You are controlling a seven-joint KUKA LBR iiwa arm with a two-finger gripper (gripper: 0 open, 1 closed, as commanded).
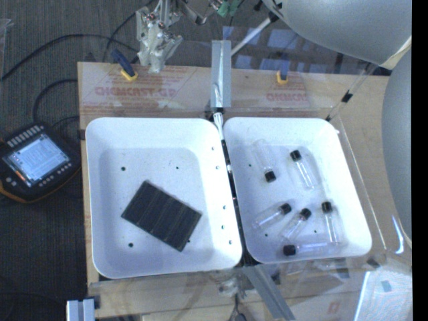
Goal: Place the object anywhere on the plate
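Note:
A dark ribbed rectangular plate (161, 216) lies flat and turned at an angle in the left bin (107, 146). Several clear vials with black caps lie scattered in the right bin (334, 146), among them one vial (302, 168) near the middle and another vial (306, 248) at the front. My gripper (157, 49) hangs high beyond the back edge of the left bin, over the cardboard, far from the plate and the vials. Nothing clear shows at its tip.
A metal divider post (221, 79) stands behind the gap between the bins. Yellow clamps (126, 69) sit on the back board. A teach pendant (37, 162) lies off the bench at the left. The arm's large grey body (348, 12) fills the upper right.

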